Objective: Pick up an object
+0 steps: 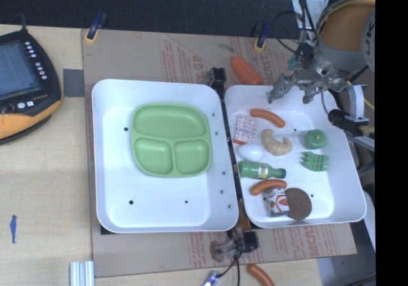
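My gripper [294,92] hangs over the far edge of the right bin [347,173], its two fingers spread apart with nothing between them. Below it in that bin lie a red sausage [267,116], a croissant [276,144], a white egg [250,151], a red-and-white packet [245,128], a green bottle [260,169], a second sausage [268,186], a small can [276,202], a brown cookie [298,203], a round green piece [315,139] and a green leafy piece [314,162]. The nearest thing to the gripper is the red sausage, a little below and left of it.
The left bin [115,151] holds a green divided plate [171,139]. An orange carrot-like toy [245,71] lies on the cardboard behind the bins. A teach pendant [22,84] sits at the far left. Clamps [217,77] join the bins in the middle.
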